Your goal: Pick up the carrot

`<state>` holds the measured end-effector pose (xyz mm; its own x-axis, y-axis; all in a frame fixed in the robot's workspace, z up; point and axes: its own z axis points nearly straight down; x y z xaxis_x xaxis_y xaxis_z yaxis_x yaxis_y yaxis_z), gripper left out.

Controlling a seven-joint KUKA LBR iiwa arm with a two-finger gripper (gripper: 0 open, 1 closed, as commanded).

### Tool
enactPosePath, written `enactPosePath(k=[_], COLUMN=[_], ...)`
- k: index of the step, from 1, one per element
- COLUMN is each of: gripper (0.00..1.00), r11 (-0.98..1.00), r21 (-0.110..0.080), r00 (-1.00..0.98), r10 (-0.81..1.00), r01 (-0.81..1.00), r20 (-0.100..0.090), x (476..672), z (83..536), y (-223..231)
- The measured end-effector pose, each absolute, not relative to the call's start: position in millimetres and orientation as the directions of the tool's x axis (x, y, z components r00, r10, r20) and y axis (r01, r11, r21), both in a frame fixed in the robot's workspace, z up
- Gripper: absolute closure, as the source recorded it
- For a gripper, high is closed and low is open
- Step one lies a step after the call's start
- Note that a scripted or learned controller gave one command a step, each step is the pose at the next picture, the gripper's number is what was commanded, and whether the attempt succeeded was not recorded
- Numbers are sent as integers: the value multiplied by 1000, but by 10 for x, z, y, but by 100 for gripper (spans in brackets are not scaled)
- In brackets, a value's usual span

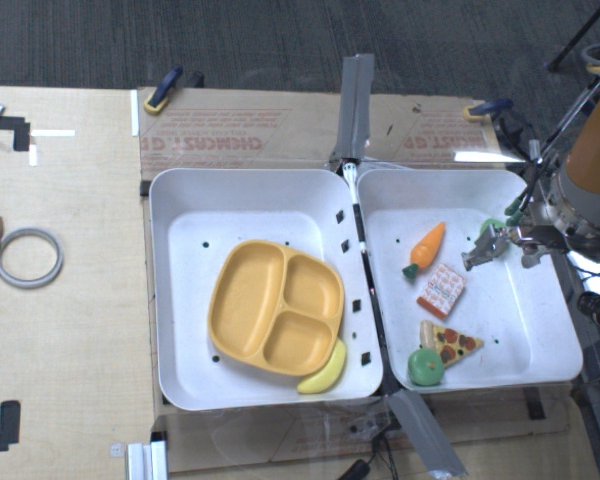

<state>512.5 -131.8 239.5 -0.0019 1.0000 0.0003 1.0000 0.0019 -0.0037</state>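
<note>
Two shallow white plastic bins sit side by side on the bench, the left bin and the right bin, meeting along a shared edge. A yellow plastic divided plate with three compartments takes up the middle of the left bin, and a yellow toy banana lies touching its rim at about five o'clock.

The grey arm with its orange band reaches in from three o'clock, over the right bin's right side. Its two-finger gripper hangs there with the fingers parted and nothing between them, well apart from the carrot.

In the right bin, the small orange toy carrot with a green top lies tilted toward ten o'clock of the bin floor, green end lower left. Just beside it at five o'clock is a small red-and-white printed box. Near six o'clock lies a toy pizza slice, touching a round green toy fruit at its lower left.

A roll of grey tape lies on the bench at nine o'clock.
</note>
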Motion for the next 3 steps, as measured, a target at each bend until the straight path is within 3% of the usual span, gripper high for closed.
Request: enactPosePath(k=[1,2,3], gripper=[0,0,100], r11=[25,214,211], r21=[-2,0,2], r00=[-25,-214,-211], r10=[1000,977,977], r01=[1000,977,977], r20=[-1,-1,-2], x=[5966,6400,6405], z=[1372,915,1011], y=[-1718,-1178,-1188])
